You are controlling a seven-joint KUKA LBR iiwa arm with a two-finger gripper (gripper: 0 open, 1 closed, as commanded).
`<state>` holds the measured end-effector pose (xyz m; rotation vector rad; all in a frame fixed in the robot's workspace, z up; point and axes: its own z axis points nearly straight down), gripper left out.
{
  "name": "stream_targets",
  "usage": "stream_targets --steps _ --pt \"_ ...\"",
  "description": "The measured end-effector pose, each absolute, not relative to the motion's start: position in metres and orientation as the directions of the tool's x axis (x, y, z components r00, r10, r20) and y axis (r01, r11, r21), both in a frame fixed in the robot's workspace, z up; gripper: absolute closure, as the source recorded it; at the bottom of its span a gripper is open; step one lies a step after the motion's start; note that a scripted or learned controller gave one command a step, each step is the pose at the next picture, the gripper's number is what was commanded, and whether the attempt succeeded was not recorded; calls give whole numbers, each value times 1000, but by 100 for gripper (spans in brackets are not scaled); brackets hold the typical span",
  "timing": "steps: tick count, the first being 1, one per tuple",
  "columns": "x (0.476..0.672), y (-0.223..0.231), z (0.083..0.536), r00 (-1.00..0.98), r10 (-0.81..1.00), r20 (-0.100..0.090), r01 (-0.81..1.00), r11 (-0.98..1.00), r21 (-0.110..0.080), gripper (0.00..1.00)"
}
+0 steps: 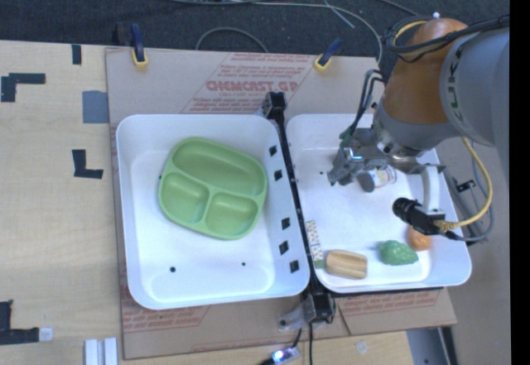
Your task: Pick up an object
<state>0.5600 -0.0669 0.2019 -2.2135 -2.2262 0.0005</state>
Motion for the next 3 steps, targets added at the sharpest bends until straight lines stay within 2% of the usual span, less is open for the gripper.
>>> stream_targets --steps 2,3 --pt "572 31 214 -6 1000 1 1000 6 -2 100" --pt "590 82 226 -7 1000 1 1000 7 0 100"
